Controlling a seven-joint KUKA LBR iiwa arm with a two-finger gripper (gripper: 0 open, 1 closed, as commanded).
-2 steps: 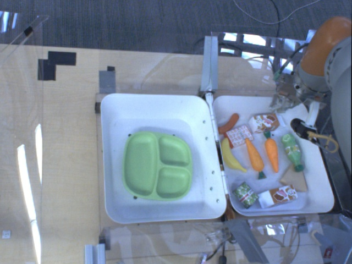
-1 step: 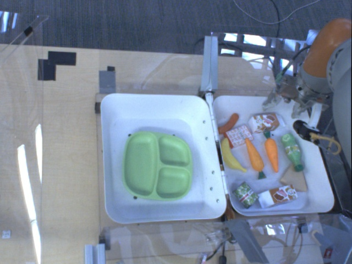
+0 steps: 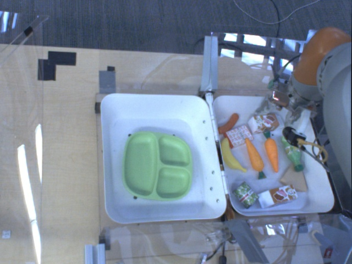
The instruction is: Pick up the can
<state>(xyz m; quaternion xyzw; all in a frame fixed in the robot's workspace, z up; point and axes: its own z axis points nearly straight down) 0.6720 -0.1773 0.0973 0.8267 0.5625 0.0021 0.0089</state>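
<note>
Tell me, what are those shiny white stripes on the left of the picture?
In the camera view, they are glare: light bouncing off a clear panel over the bench. More bright reflections sit on the metal frame behind the right bin. The green plate looks evenly lit, and the small toys look slightly soft.

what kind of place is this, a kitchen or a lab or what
Most likely a robotics lab bench, not a kitchen. Two white bins sit clamped on a wooden bench, one holding toy food such as a plastic carrot, with the grey and orange robot arm reaching in and a loose cable on the carpet.
</note>
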